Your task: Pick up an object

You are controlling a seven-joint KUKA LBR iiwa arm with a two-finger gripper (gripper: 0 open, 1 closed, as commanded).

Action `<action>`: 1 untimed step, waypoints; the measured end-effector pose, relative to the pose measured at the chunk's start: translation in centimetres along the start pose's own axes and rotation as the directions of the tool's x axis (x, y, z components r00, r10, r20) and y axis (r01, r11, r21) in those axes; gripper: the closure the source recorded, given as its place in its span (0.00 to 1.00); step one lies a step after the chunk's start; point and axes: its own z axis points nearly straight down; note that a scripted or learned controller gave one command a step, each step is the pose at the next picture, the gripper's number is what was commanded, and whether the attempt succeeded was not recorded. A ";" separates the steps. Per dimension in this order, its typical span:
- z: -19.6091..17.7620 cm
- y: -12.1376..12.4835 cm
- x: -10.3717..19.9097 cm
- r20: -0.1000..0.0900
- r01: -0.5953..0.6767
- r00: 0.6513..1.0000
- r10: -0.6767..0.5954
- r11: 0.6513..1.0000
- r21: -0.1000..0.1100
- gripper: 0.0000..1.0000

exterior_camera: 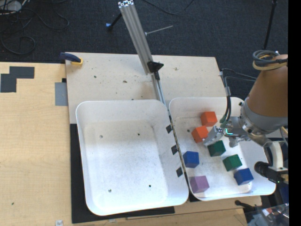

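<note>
I had the fingers [217, 138] low in the right bin [263, 190], just beside an orange cube [200, 133] and touching or nearly touching a green cube [217, 148], probably lining up a grasp, though I couldn't tell their state.

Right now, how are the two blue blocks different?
One blue block sits near the divider side of the right bin, while the other blue block sits toward the bin's front right corner. The first has the purple block just below it; the second has a green block right beside it. Both are blue cubes that look about the same size.
</note>
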 end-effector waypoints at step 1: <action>6.4 -0.5 0.0 -0.001 0.004 1.000 -0.004 1.000 0.008 0.00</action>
